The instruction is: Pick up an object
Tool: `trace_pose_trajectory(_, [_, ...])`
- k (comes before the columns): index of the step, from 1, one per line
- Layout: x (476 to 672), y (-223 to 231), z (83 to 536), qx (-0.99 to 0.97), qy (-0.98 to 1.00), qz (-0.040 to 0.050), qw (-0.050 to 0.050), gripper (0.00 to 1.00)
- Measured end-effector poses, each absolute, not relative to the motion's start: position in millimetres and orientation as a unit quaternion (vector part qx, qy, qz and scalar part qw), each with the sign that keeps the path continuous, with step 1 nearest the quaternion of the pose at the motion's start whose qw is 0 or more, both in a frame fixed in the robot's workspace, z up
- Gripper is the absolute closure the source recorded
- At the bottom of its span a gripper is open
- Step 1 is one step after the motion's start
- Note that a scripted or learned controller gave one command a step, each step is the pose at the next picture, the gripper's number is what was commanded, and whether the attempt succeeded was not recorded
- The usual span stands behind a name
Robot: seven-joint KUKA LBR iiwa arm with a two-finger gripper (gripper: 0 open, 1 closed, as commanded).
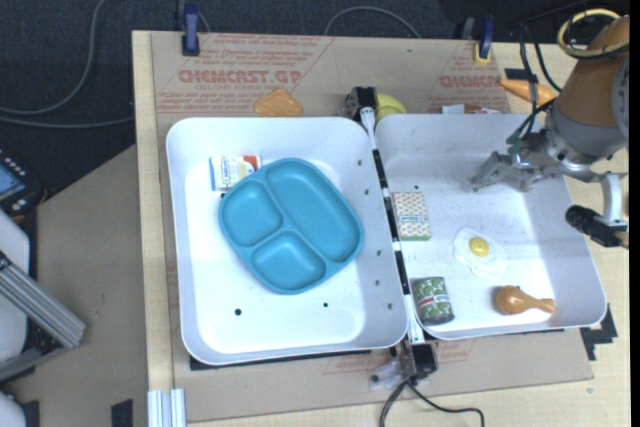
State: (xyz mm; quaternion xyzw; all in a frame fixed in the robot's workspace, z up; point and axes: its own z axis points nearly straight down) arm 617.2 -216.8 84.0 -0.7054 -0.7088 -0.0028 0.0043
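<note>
Bench with two white bins point(200, 315), one blue tray point(289, 224), four small items, hand point(497, 173) state unclear

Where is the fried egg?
The fried egg lies in the right bin, between the chicken drumstick and the checked packet.

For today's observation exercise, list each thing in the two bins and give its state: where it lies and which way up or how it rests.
Blue divided plate: upright, left bin, compartments bare.
Small carton: flat, left bin, touching the plate's upper left rim.
Patterned box: flat, right bin, by the divider.
Green can: on its side, right bin.
Fried egg: flat, yolk up.
Drumstick: on its side.
Gripper: low over the right bin, holding nothing.
</note>
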Motion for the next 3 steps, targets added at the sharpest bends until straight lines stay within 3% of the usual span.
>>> trace_pose_trajectory(1, [538.5,-217.2,126.7,-0.708,-0.706,0.0010,0.003,0.00])
trace_pose_trajectory(2, [601.2,-178.6,82.8,-0.705,-0.709,-0.0011,-0.002,0.00])
trace_pose_trajectory(3, [527.7,-169.2,84.3,-0.708,-0.706,0.0012,0.003,0.00])
